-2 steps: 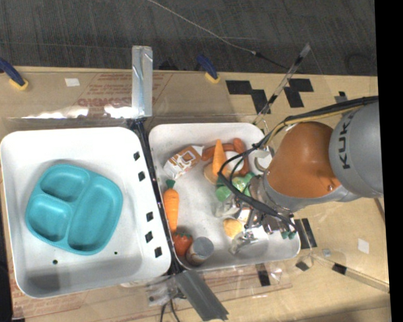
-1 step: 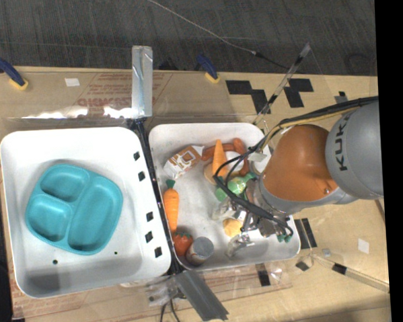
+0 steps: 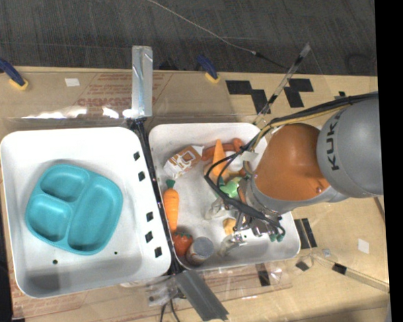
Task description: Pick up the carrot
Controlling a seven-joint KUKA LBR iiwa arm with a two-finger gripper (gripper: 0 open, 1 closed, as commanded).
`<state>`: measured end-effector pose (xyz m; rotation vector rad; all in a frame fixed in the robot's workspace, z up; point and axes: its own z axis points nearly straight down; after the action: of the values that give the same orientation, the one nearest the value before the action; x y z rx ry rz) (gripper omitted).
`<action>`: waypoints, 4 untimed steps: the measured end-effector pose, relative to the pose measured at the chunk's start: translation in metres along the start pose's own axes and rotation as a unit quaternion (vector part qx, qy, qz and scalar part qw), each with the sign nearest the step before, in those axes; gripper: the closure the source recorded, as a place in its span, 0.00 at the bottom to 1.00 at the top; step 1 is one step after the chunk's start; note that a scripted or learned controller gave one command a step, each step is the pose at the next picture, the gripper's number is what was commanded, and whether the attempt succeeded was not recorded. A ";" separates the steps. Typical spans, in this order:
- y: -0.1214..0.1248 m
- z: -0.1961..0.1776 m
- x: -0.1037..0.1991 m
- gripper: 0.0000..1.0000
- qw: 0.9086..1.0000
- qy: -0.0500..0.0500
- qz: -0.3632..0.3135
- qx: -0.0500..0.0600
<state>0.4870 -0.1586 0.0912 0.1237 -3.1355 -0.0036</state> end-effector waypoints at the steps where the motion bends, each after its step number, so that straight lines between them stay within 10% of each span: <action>1: 0.016 0.000 -0.002 0.00 1.000 0.001 -0.013 0.000; 2: 0.028 0.000 -0.009 0.00 0.996 -0.001 0.094 0.001; 3: -0.053 -0.003 -0.030 0.00 0.982 -0.003 0.189 0.000; 4: -0.004 0.000 0.011 0.00 0.980 -0.001 0.197 0.000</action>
<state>0.4767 -0.1639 0.0911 -0.4974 -3.0993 -0.0025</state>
